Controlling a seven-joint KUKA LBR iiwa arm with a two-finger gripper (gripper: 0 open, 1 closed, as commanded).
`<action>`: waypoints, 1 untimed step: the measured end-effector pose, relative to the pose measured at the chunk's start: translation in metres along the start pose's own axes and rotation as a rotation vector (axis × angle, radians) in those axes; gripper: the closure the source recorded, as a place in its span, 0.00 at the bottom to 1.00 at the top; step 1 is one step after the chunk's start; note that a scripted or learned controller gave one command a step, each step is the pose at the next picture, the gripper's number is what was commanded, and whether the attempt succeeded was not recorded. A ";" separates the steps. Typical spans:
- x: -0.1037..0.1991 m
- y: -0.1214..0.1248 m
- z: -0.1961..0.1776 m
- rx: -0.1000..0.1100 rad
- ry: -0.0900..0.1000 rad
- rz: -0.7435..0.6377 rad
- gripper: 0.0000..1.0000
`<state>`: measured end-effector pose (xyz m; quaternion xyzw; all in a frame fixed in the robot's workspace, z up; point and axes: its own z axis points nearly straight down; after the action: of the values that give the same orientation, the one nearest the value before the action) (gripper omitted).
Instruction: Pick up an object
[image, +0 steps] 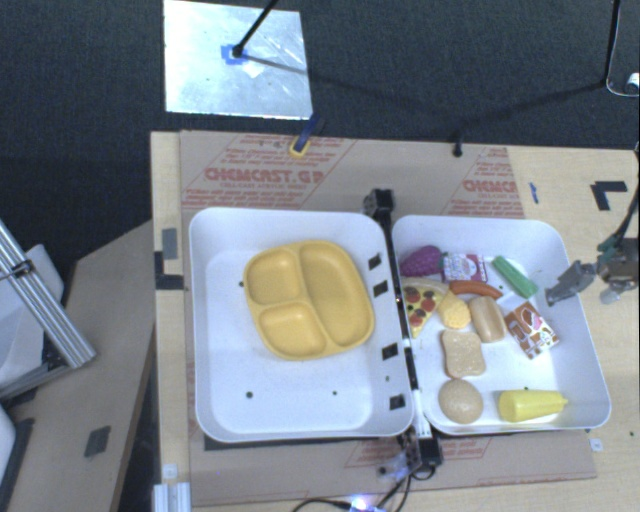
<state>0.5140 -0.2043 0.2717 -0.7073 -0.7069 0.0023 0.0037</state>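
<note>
I am looking down on the surface, where two white bins are sitting side by side. The left bin is carrying a yellow tray with three compartments, lying near its middle. The right bin is holding the toy food. At its 10 o'clock a purple piece is lying, with a pizza slice just below it. A small red and white pack is sitting beside the purple piece, and a sausage is lying under that pack. A yellow chip and a bun are resting near the centre. A toast slice is lying below them, and a round bread roll is sitting at 7 o'clock. A green piece is lying at 1 o'clock, a carton is lying tilted at 3 o'clock, and a yellow lemon-like piece is resting at 5 o'clock. The gripper is hovering at the right bin's 2 o'clock rim, apart from the food and grasping nothing; I cannot tell how it is set.
</note>
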 end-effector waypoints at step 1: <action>0.001 0.002 -0.006 -0.010 -0.003 -0.003 0.00</action>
<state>0.5162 -0.2037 0.2772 -0.7061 -0.7081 -0.0003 -0.0008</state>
